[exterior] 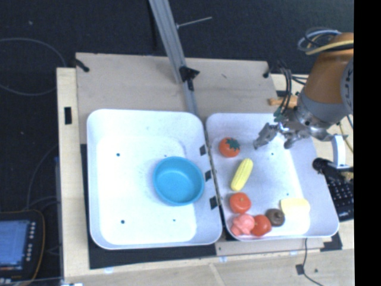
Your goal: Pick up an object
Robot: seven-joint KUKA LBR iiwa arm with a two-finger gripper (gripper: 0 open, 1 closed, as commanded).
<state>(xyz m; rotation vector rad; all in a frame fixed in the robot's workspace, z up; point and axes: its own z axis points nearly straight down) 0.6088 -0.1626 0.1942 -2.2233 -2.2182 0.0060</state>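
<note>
- Camera view, far left first: a small screen point(16, 241) glows blue at the lower left corner, off the bench, on the dark floor.
- Next comes the left bin point(119, 130), shallow and white, lying on the pale bench point(131, 79). A blue bowl point(178, 180) sits upright in it, towards its right wall and a little below the middle.
- A grey metal pole point(169, 37) slants down from the top edge and ends near the gap between the two bins.
- The right bin point(268, 171) lies just beside the left one, their walls nearly touching.
- In that bin, near its left wall and high up, sits a red tomato with a green stem point(229, 147).
- Just below it lies a yellow corn cob point(241, 174), tilted, apart from the tomato.
- Below the corn is an orange-red round fruit point(240, 203).
- Along the bottom wall I see a pink piece point(241, 224) touching a red piece point(261, 225), then a small brown doughnut point(275, 217) just beside them.
- A pale yellow block point(295, 208) lies right of the doughnut, near the bin's lower right corner.
- My claw point(277, 134) hangs over the upper right part of the right bin, its fingers spread apart with nothing between them, well apart from the tomato and corn.
- My grey arm with its orange band point(327, 79) reaches in from the right.
</note>
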